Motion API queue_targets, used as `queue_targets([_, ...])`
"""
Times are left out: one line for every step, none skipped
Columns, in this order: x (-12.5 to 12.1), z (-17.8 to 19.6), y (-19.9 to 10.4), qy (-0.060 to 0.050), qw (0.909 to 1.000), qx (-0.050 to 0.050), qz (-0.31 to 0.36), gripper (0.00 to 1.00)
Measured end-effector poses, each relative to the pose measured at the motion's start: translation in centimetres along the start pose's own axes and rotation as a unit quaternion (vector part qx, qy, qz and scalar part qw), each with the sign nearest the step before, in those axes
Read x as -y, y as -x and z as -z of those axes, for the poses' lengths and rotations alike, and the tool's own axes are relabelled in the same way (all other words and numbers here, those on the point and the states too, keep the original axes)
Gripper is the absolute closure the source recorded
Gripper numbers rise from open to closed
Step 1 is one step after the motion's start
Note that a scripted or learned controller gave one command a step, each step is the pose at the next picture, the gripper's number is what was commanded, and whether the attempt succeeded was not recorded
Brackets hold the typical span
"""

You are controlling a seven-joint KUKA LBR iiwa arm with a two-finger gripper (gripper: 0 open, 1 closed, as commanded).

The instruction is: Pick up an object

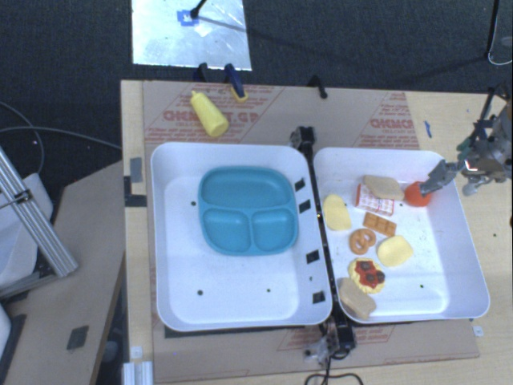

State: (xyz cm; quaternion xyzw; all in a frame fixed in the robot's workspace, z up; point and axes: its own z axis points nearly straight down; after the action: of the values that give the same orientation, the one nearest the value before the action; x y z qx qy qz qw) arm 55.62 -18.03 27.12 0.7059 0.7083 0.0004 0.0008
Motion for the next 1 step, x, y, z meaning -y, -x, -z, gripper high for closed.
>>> queue_targets([1.44, -12.32, -5.43, -0.006, 1.0, -0.003, 0.003, 0.0])
